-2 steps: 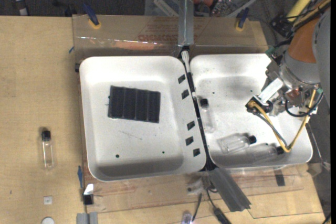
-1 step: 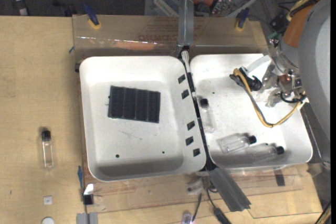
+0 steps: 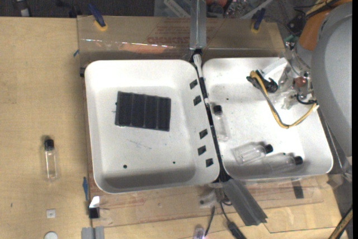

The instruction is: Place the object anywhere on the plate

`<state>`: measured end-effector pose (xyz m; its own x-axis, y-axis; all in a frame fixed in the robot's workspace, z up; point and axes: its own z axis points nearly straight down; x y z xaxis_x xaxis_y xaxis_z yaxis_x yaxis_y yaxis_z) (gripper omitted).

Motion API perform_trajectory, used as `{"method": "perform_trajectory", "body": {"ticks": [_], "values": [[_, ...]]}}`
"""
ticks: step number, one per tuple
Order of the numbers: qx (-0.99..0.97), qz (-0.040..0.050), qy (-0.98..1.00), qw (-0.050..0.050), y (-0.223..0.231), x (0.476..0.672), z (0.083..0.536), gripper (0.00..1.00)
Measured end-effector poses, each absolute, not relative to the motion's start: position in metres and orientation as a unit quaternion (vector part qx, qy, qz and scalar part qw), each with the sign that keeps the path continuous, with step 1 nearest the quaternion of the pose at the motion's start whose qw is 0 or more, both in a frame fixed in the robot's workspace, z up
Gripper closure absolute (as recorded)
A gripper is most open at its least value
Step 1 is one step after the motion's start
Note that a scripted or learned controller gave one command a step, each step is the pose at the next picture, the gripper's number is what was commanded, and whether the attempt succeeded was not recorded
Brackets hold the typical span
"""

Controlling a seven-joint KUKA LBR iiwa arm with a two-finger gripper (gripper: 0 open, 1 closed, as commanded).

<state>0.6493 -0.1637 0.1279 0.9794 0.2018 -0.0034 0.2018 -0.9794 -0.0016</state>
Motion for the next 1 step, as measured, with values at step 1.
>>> {"method": "perform_trajectory", "body": {"ticks": [1], "values": [[-0.992, -0.0071, -0.128, 0.013, -0.1783, 0.6138, 0.0929, 1.0]]}}
